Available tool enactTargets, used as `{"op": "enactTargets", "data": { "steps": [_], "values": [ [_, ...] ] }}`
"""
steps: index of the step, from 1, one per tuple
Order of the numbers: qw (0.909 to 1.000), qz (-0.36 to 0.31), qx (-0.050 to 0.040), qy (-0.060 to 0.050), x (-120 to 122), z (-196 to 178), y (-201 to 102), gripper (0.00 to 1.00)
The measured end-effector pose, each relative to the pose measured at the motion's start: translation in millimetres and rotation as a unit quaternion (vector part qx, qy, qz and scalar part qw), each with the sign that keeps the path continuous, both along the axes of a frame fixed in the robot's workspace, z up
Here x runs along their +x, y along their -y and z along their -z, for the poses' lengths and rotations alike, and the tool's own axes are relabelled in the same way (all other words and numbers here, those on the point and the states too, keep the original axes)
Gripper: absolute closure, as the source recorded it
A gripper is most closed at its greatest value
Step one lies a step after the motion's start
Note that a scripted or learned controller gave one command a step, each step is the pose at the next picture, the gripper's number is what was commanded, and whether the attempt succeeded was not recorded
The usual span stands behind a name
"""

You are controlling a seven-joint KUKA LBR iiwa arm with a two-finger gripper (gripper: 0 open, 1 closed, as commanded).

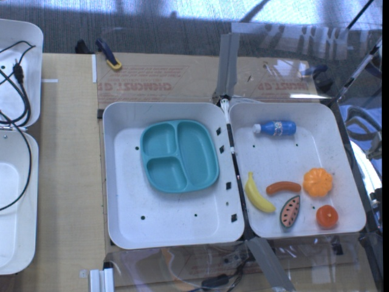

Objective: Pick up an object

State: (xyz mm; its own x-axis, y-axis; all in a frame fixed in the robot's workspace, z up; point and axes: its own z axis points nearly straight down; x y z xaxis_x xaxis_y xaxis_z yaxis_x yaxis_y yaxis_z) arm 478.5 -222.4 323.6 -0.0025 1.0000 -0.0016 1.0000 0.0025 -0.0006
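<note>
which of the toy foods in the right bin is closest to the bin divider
The yellow banana. It lies along the left side of the right bin, while the sausage, watermelon slice and orange pieces sit further right.

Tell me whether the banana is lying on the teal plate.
No, the banana lies in the right bin, while the teal plate sits in the left bin.
</note>
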Motion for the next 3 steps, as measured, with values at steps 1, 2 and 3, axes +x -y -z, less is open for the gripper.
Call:
{"op": "enactTargets", "data": {
  "steps": [1, 2, 3],
  "values": [
    [1.0, 0.0, 0.0, 0.0, 0.0, -26.0, 0.0, 1.0],
    [1.0, 0.001, 0.0003, -0.001, 0.1, -6.8, -0.4, 1.0],
    [1.0, 0.001, 0.0002, -0.001, 0.1, 15.9, -0.3, 1.0]
  ]
}}
